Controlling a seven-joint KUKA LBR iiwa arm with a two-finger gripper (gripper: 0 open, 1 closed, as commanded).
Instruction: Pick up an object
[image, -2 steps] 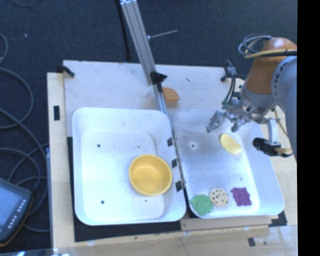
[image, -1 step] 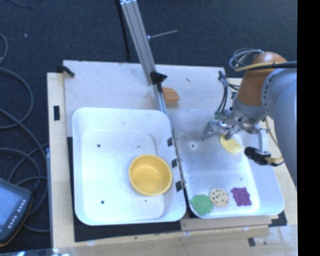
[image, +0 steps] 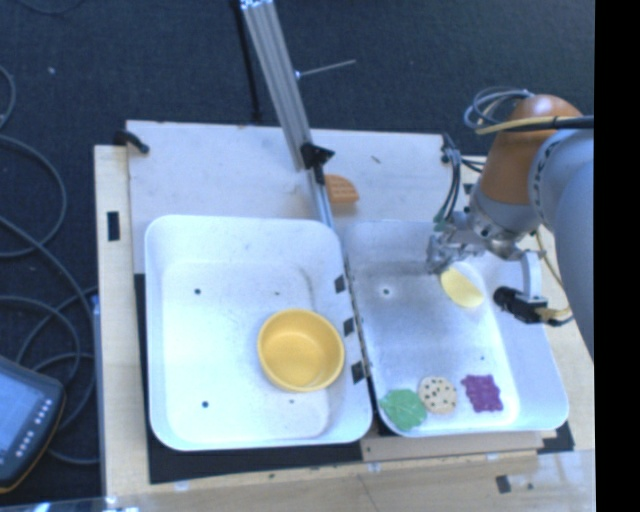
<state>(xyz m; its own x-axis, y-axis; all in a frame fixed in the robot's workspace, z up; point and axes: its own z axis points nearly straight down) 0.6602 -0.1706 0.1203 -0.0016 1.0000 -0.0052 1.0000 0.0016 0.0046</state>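
Arm pose first: you see the grey arm (image: 565, 190) entering from the right, its orange band (image: 520, 150) sitting above the wrist, and the wrist dropping steeply toward the far part of the right bin (image: 520, 400). Take that right bin as your landmark. The hand (image: 452, 258) hangs over the bin's far end, near its back wall. A pale yellow object (image: 463, 287) lies just beneath and touching the hand's lower edge; whether the object is actually gripped or merely under the hand you cannot tell from this slant, and the hand's grasp state stays undetermined.

Writing: no labels or brand marks are legible anywhere.

Orientation of the pale yellow object: it reads as a flattish oval, long axis running diagonally from the hand down toward the bin's right wall.

Along the near wall of the right bin, you find a green piece (image: 403, 408), a speckled cookie (image: 437, 394) and a purple piece (image: 483, 392) in a row, well apart from the hand.

Left of the right bin, the left bin (image: 190, 260) holds a yellow bowl (image: 300, 348), upright. Beyond the right bin's far left corner, an orange item (image: 341, 191) rests on the surface (image: 210, 165) beside a slanted metal rail (image: 285, 90).
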